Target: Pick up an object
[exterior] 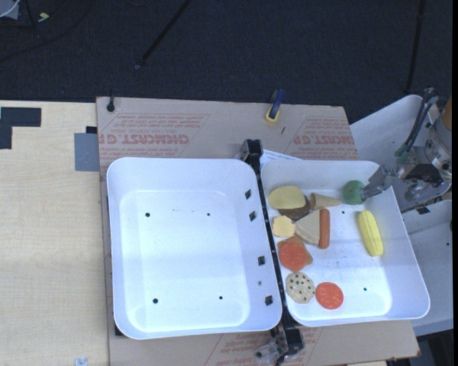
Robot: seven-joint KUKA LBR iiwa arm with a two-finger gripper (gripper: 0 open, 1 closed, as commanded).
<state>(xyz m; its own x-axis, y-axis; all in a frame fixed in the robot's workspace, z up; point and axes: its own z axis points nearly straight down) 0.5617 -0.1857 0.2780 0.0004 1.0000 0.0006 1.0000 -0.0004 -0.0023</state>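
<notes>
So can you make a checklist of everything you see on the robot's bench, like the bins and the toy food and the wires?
Surface: cardboard sheet on a pale wooden bench, bearing two white bins side by side.
Job's things: right bin holds toy food: yellow corn cob, green ball, sausage, spotted cookie, small red disc, larger red piece, yellow piece.
Clutter: left bin; blue and yellow clamp at the cardboard's far edge.
End effector: at the right bin's far right corner, beside the green ball; grip state unclear.
Cables: dark leads on the floor beyond the bench.
Surroundings: dark floor; black and grey patches on the bench.
</notes>
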